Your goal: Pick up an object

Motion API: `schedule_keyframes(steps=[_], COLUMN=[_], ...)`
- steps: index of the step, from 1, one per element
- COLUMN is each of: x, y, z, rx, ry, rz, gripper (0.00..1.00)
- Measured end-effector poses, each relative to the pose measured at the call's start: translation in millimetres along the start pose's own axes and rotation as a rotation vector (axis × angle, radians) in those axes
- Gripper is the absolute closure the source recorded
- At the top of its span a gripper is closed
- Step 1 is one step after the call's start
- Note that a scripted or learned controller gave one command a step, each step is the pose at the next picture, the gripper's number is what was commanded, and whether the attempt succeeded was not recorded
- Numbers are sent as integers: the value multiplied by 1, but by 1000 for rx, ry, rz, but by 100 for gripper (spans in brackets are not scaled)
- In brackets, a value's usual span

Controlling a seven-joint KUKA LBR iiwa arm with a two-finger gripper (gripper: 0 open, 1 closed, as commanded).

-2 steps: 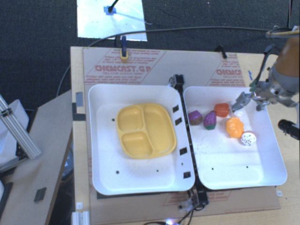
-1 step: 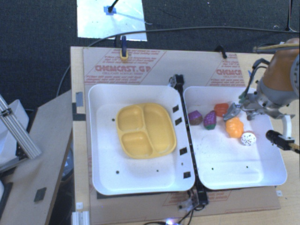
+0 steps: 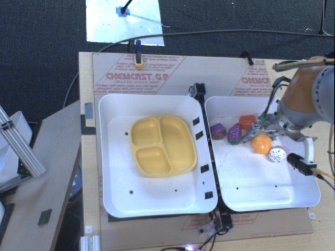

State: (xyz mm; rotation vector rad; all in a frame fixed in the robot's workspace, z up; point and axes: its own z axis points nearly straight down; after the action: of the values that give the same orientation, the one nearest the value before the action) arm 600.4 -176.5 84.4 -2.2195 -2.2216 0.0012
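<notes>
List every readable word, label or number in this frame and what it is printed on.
"CHEMCAST GP" in red, on the clear protective sheet behind the left white bin.
"CHEMCAST" again, partly cut off, on that sheet behind the right white bin.
Smaller red lines around both logos: too blurred to read.

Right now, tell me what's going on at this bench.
A robot arm reaches in from the right over the right bin, its gripper down among a cluster of small toys: an orange ball, a red piece, two purple pieces and a white spotted ball. Nothing is visibly lifted. The left bin holds a yellow divided tray, untouched.
</notes>
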Motion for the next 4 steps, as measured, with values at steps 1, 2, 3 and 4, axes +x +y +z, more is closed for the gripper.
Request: schedule_keyframes(steps=[1, 2, 3, 4], x=[-1, 3, 3, 50], y=[2, -3, -1, 2], z=[-14, -68, -120, -132], rx=[-6, -7, -8, -5], ry=[-2, -2, -2, 1], rz=[0, -3, -3, -8], gripper=[100, 100, 100, 100])
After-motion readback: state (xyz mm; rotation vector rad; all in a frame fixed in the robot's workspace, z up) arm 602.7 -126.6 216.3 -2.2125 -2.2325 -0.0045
